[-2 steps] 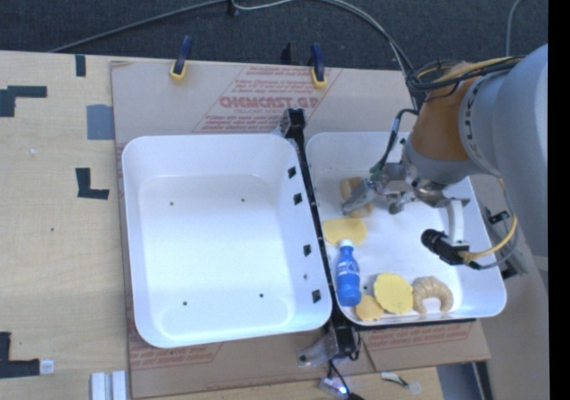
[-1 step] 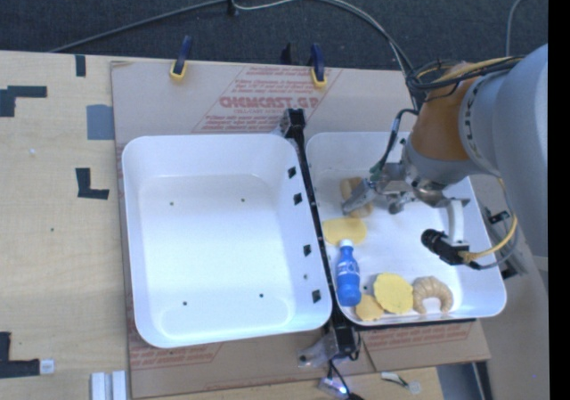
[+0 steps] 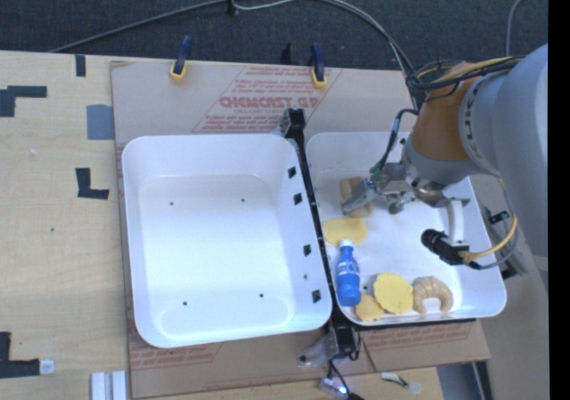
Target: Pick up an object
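Two white bins (image 3: 214, 158), hand (image 3: 361, 202) over right one (one blue bottle (image 3: 346, 275))

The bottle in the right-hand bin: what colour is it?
The bottle is blue with a white cap, seen clearly in the camera view, lying by the divider.

two bins (image 3: 214, 153), five objects (image 3: 346, 274)
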`<state>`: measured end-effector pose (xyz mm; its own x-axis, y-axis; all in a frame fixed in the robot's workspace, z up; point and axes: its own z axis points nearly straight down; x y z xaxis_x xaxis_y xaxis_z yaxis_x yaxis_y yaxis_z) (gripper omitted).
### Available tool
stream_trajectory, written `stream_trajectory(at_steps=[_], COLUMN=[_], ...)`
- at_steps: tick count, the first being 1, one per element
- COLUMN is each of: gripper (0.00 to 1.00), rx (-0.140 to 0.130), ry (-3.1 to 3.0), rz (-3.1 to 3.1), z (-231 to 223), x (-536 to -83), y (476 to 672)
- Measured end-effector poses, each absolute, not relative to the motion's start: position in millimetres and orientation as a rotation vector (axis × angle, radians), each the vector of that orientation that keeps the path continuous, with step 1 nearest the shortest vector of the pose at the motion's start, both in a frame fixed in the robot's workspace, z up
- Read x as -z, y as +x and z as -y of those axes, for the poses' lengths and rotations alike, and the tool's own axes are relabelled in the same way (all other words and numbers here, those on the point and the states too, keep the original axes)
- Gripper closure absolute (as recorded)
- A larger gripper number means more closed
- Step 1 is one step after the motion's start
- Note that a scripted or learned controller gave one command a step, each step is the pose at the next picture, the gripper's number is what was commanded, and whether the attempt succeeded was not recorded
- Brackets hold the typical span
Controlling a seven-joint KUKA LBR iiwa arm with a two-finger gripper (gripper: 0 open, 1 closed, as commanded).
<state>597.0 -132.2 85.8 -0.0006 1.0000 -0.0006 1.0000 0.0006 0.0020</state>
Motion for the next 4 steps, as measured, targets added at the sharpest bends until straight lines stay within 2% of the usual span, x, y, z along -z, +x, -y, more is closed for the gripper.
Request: stream_trajectory(at_steps=[4], gripper=[0.0], rx=[-0.002], ry=[2.219], rz=[-2.221], z=[132.2], x=[-85.7], y=[597.0])
